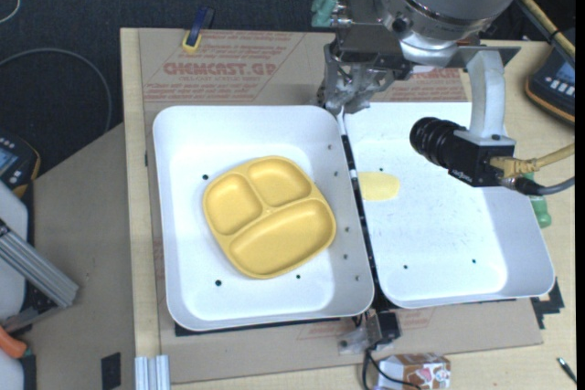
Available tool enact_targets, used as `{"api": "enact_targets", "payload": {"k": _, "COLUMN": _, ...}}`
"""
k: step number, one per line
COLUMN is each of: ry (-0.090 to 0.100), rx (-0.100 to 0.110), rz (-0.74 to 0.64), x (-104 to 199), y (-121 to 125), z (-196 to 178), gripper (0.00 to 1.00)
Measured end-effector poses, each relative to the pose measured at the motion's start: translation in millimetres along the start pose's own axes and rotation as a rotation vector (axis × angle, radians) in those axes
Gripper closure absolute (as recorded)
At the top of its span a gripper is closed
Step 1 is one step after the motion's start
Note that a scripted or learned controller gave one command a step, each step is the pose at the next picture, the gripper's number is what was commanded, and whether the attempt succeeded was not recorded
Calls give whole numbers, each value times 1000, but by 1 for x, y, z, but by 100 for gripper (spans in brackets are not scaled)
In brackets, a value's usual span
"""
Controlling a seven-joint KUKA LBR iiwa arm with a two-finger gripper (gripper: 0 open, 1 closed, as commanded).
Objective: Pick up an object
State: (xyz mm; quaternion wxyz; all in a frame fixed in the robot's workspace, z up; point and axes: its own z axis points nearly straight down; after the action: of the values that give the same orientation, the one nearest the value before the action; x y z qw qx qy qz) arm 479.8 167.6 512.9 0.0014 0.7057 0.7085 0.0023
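A yellow divided plate (pixel 268 216) lies in the left white bin (pixel 178 288), near its middle. A small pale yellow flat piece (pixel 378 187) rests in the right white bin (pixel 475 279), close to the wall between the bins. My gripper (pixel 342 99) hangs low over the far end of that wall, at the back corners of both bins. It is well behind both the plate and the flat piece. Nothing shows in its grasp.
A black cylindrical camera (pixel 454 150) on a white bracket juts from the arm over the right bin. A small green item (pixel 542 215) sits at that bin's right rim. A yellow-blue clip (pixel 196 30) lies on the cardboard behind the bins.
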Motion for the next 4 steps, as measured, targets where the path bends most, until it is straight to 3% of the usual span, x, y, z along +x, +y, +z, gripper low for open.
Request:
{"api": "enact_targets", "payload": {"k": 1, "ry": -7, "rx": 20, "rz": 8, "x": -44, "y": -3, "z": 135, "gripper": 100}}
{"api": "enact_targets", "payload": {"k": 2, "ry": -1, "rx": 2, "rz": 3, "x": -42, "y": -1, "z": 118, "gripper": 100}}
{"api": "enact_targets", "payload": {"k": 3, "ry": 0, "rx": 0, "rz": 3, "x": -41, "y": 0, "z": 107, "gripper": 100}}
{"api": "enact_targets", "payload": {"k": 4, "ry": 2, "rx": 3, "rz": -5, "x": 37, "y": -2, "z": 97, "gripper": 100}}
